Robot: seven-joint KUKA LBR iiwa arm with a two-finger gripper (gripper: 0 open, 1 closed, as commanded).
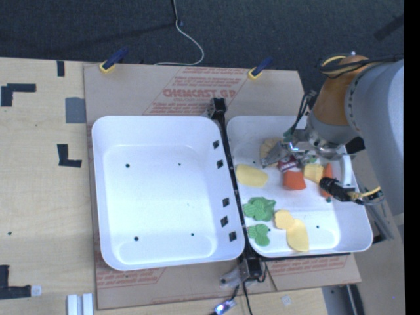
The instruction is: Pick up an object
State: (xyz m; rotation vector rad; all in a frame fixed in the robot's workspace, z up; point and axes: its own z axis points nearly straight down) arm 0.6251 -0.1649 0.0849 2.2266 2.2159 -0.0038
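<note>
the jaws (293, 151) hover low over the right bin (354, 241); whether spread or pressed together, i cannot tell. the orange block (294, 180) lies just below them, toward the bin's near edge, beside a yellow piece (313, 172)

"CHEMCAST" in red, upside-down, cardboard sheet (190, 87)

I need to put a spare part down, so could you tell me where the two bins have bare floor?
The left bin offers its whole floor, wall to wall. In the right bin, bare patches lie along the far wall and in the near right corner. The middle is crowded: gripper, orange block, yellow pieces, green pieces.
</note>
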